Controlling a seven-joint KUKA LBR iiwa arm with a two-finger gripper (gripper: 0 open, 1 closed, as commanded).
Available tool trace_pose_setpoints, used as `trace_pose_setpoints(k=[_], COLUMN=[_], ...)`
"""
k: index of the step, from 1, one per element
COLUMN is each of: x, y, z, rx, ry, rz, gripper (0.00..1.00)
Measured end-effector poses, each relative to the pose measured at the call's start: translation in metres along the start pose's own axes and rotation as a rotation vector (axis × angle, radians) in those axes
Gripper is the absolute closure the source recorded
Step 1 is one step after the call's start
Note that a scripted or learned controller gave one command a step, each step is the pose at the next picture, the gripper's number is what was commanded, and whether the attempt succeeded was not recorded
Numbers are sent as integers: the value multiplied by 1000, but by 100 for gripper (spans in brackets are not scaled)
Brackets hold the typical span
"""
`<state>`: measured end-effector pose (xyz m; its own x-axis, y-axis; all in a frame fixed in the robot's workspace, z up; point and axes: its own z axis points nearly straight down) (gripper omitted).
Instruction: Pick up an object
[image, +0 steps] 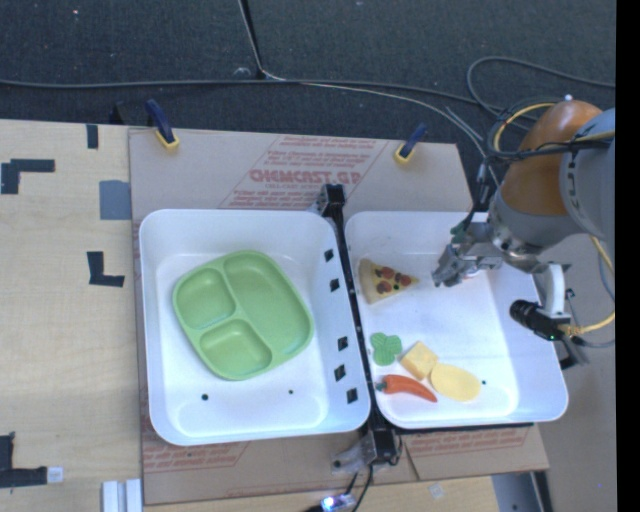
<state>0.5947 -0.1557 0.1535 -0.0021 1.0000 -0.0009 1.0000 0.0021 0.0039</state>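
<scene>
Two bins on your tabletop. End effector (450, 270) hangs in the right bin (520, 400); can't tell its finger state. Pizza slice (384, 280) sits just left of it, other toy food below-left. Green tray (241, 314) far left.

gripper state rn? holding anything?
Gripper: over the right bin, just right of the pizza slice. Open or shut cannot be told from this view. Nothing visibly held.

The claw's (447, 274) fingertips seem blurred, their gap unreadable.
</scene>
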Motion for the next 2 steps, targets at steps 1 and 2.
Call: trace_pose_setpoints(k=[1,2], x=[0,50], y=[2,-6], z=[-53,-46], rx=[-1,6], ry=[-1,2], rz=[0,-3], gripper=[100,100])
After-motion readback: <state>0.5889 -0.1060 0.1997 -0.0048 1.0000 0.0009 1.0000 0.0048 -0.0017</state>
